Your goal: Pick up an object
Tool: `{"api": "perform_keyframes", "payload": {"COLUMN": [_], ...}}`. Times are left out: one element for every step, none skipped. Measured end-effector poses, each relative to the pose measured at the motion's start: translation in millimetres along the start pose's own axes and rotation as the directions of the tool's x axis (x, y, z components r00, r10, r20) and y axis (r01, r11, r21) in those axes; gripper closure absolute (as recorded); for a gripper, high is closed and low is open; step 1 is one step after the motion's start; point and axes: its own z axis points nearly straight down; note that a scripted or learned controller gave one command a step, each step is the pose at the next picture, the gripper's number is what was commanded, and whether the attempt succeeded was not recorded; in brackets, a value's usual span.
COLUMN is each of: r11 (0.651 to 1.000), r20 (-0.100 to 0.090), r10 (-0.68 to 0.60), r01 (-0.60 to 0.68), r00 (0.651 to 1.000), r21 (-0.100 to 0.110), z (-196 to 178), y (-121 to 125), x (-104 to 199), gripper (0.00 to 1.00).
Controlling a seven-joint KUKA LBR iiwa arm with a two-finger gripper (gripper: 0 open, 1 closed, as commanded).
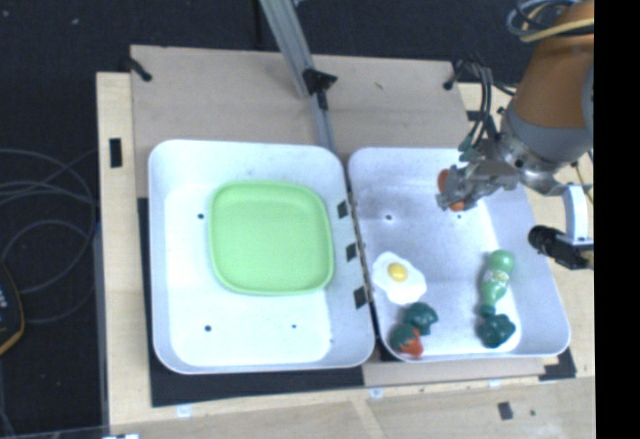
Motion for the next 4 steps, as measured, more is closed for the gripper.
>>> {"api": "perform_keyframes", "payload": {"r11": [1.0, 1.0, 1.0, 1.0], "r20": [-0.001, -0.001, 0.0, -0.001], "r10": [-0.002, -0.002, -0.001, -0.002], "r01": [0.002, 0.002, 0.001, 0.002], "r00": [1.0, 1.0, 1.0, 1.0], "r21": [-0.001, -0.001, 0.0, 0.0], "z": [-6.0, -12.8, -7.9, -6.6], "y": [12.9, 21.6, 20.5, 36.7], "x": [58.3, 110.2, 160.7, 214.0], "gripper": [1.0, 1.0, 1.0, 1.0]}}
